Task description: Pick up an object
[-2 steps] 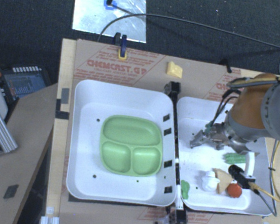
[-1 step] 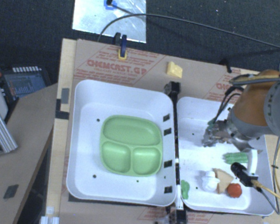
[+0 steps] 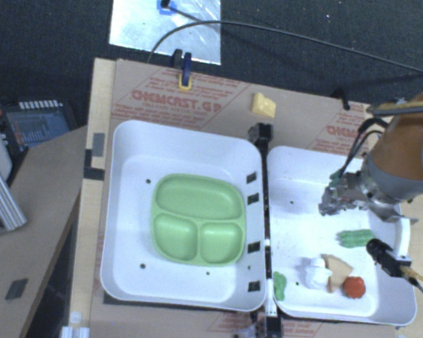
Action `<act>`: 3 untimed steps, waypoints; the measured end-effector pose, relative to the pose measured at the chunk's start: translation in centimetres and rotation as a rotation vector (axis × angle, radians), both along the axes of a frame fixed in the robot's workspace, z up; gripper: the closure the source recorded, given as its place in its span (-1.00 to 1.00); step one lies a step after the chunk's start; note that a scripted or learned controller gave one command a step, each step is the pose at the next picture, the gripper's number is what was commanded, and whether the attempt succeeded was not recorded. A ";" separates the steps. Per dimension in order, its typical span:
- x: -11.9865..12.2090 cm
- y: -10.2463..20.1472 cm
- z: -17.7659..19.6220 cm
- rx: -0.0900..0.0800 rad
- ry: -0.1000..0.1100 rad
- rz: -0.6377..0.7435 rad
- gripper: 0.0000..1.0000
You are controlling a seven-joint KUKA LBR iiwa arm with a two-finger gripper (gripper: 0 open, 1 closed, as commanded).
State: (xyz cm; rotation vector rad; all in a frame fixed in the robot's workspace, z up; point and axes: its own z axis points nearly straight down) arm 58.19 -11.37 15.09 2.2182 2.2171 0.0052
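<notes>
Down at the near edge of the right bin (image 3: 303,176) sits a little cluster: a small green piece (image 3: 280,285) against the divider, then a white object (image 3: 315,274), a tan wedge (image 3: 337,266) touching it, and a red ball (image 3: 354,287) just beside the wedge. Further back and to the right, a green leafy item (image 3: 355,238) lies on the bin floor, apart from the cluster. Above it, over the far half of that bin, hangs the hand (image 3: 336,201), grey and bunched, with the orange band of the arm (image 3: 408,144) rising behind it to the right. Nothing is visible between its fingers, and whether they are spread or pressed together I cannot tell from this angle. A black fitting (image 3: 387,258) sticks out near the bin's right wall.

Over to the left bin (image 3: 133,146): a pale green divided tray (image 3: 196,218) lies flat in its middle, three compartments showing. Behind both bins, a yellow block (image 3: 264,104) rests on the brown board (image 3: 220,104) of the table, and a blue-and-yellow clamp (image 3: 185,70) grips the board's far edge.
</notes>
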 end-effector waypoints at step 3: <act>1.3 11.4 4.9 0.003 0.003 0.010 1.00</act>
